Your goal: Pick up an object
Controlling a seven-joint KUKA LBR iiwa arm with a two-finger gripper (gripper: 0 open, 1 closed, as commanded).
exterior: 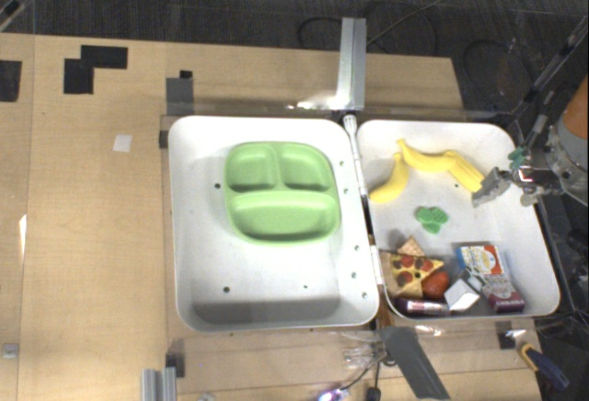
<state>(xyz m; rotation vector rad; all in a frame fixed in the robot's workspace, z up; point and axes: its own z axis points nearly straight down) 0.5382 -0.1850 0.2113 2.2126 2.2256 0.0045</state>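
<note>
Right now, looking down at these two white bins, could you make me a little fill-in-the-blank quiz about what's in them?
1. The green divided plastic plate lies in the ____ bin.
2. The yellow toy banana lies in the ____ bin.
3. The slice of toy pizza lies nearer the camera than the small ____ leafy piece.

Missing words: left; right; green

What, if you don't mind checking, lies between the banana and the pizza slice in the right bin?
In the camera view, a small green leafy piece lies between the banana and the pizza slice.
</note>
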